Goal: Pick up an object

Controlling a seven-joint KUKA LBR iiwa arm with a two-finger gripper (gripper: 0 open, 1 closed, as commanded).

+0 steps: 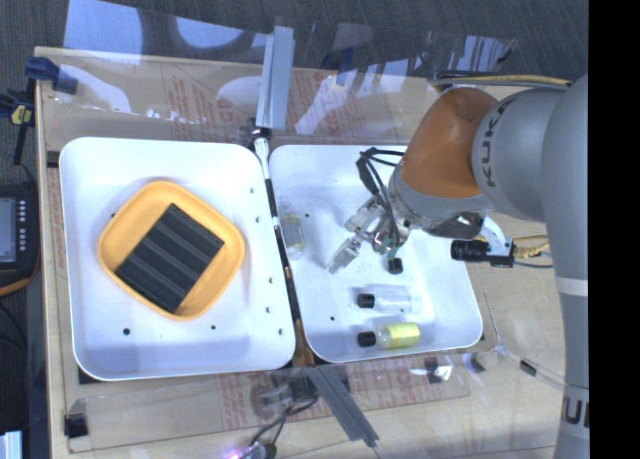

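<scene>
Nearest the camera, along the front edge of the counter [180, 397], a dark metal bracket [340, 402] lies just below the gap between the two bins. Behind it, the right white bin [310, 337] holds a small yellow bottle with a black cap [392, 335] lying on its side near the front wall. Just behind that lies a clear plastic vial with a black cap [384, 299], also on its side, apart from the yellow one. A small clear plastic piece [292, 231] rests close to the bin's left wall.

Above the middle of this bin hangs the gripper [352, 247] of the grey arm with the orange band [500, 162], reaching in from the right. Its pale metal fingers [343, 255] point down and to the left, tilted, with a narrow gap between them; nothing sits between them. A small black part [396, 266] shows just right of the fingers, and whether it belongs to the wrist or lies in the bin cannot be told. Both bottles lie nearer the front than the fingertips, untouched.

In the left white bin [80, 277], an orange rounded-square dish [225, 267] lies flat, and a dark grey ribbed square pad [170, 257] rests on it, turned diagonally.
</scene>
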